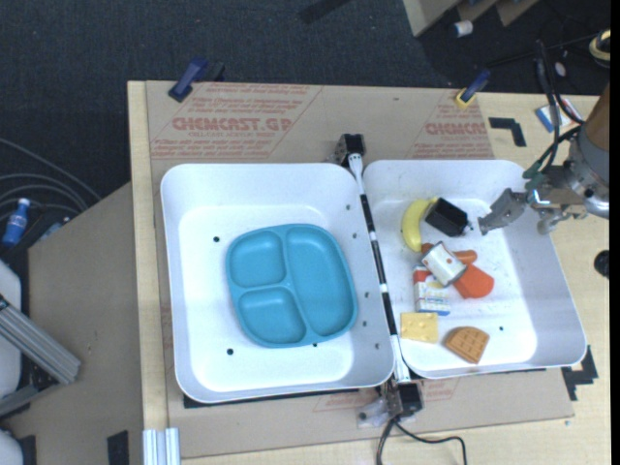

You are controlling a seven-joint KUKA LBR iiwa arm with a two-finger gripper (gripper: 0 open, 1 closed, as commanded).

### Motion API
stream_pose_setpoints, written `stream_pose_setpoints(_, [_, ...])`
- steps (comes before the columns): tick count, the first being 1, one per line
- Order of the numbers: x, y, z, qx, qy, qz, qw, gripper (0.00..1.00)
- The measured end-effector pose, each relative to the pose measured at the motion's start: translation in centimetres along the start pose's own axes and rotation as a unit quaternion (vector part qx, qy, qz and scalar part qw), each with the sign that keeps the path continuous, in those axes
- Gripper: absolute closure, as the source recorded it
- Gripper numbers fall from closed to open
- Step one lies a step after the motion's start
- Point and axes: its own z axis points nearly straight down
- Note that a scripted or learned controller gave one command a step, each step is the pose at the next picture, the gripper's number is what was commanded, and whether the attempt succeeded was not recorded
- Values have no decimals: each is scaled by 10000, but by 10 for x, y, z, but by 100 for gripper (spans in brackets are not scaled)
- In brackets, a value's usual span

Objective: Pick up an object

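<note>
The gripper [518, 211] hangs over the far right part of the right bin [557, 298], its fingers spread apart with nothing between them, just right of a black block [447, 217] and a banana [417, 223]. Since that block touches the banana, and the white box [441, 263], orange piece [474, 282] and tube [426, 294] crowd together nearer, a descent could likely catch two items or nudge one aside. The board [232, 119] reads "CHEMCAST" in red; the left bin [184, 211] carries a blue divided plate [289, 285].

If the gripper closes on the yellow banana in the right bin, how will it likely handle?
The curved yellow banana looks smooth, so it may slip or pivot between fingers. A black block lies against it, so a push would probably shift both.
</note>
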Motion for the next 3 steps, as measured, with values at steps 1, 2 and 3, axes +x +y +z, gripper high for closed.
stream_pose_setpoints(1, [-16, -2, 129, -3, -4, 4, 10000, 0])
stream_pose_setpoints(2, [15, 83, 166, -11, -3, -2, 10000, 0])
stream_pose_setpoints(3, [15, 83, 156, -13, -7, -3, 10000, 100])
